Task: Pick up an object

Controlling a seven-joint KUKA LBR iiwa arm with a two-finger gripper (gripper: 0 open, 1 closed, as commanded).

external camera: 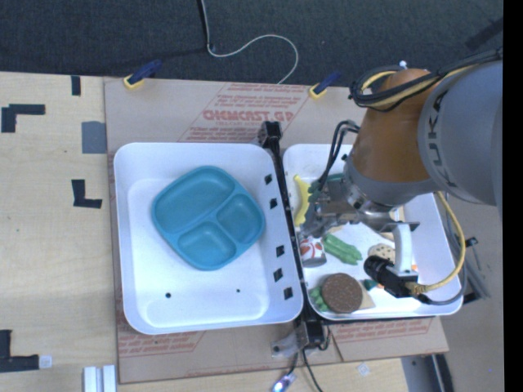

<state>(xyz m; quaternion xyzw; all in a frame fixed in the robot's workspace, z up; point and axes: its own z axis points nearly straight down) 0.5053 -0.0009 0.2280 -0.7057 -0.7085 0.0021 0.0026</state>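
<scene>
Ideally the tool (327,211), low in the right bin (433,305) with its grip hidden so I cannot tell its state, would settle squarely over one item, say the green piece (341,248) just beside it, before closing.

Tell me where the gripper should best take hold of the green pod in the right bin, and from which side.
Probably across the middle of the green pod, coming straight down from above. It lies flat and slanted, long and narrow, so the fingers should close across its short width. The middle looks freest: a small packet sits at its left end.
</scene>
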